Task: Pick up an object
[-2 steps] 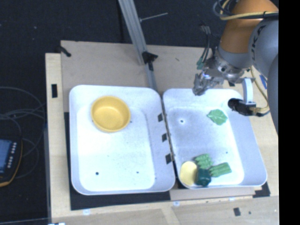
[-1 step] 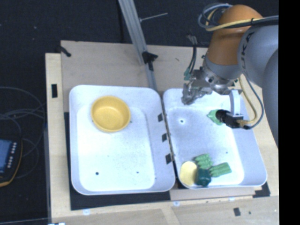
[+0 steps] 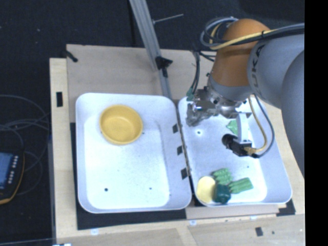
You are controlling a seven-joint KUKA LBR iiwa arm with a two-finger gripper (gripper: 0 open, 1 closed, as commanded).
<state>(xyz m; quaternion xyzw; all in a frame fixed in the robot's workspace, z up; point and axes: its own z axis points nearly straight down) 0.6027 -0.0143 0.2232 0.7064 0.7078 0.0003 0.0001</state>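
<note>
camera view: the grey arm (image 3: 277, 60) with its orange band (image 3: 237, 53) comes in from the right and bends down over the right bin (image 3: 274, 160), its gripper (image 3: 196, 113) hanging at that bin's upper left corner, close to the divide between the two bins. whether the pincer is wide or narrow, i cannot tell, for the wrist body and cables cover much of it, and nothing can be made out in its grasp. the things to pick up lie well apart from it, bunched at the near edge of the right bin: a pale yellow round piece (image 3: 205, 188), a dark teal piece (image 3: 222, 193) touching it on its right, a green ridged piece (image 3: 222, 175) just above them, and a green bar (image 3: 241, 185) reaching out to the right. a bit of green (image 3: 233, 126) shows beneath the wrist. in the left bin (image 3: 128, 188) a yellow bowl (image 3: 121, 124) sits upright in the upper left part. a slanted metal rail (image 3: 146, 29) runs down from the top to the bins' far edge.
</note>
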